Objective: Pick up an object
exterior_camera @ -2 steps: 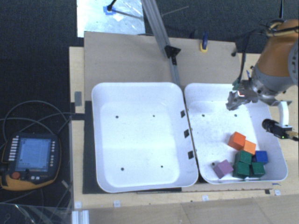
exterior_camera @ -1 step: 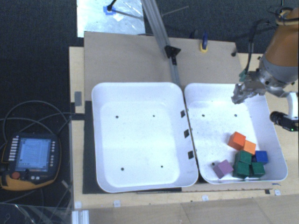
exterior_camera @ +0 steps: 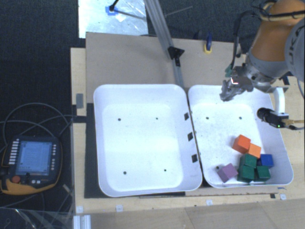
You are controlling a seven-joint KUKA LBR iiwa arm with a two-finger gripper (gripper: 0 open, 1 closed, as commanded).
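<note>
Teach pendant (exterior_camera: 31,165) left of bench, cables looped around. Metal pole (exterior_camera: 162,30) slanting above. Blue clip (exterior_camera: 208,45) at bench's far edge.

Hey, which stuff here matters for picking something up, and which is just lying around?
For the job:
gripper
orange block
purple block
blue block
green blocks
right bin

Lying about:
left bin
pendant
tripod leg

The arm (exterior_camera: 279,32) enters from the upper right of the frame, its orange band uppermost and grey wrist below, angled down and leftward. The gripper (exterior_camera: 228,94) hangs at its lower-left end, right of frame centre, pointing downward.
</note>
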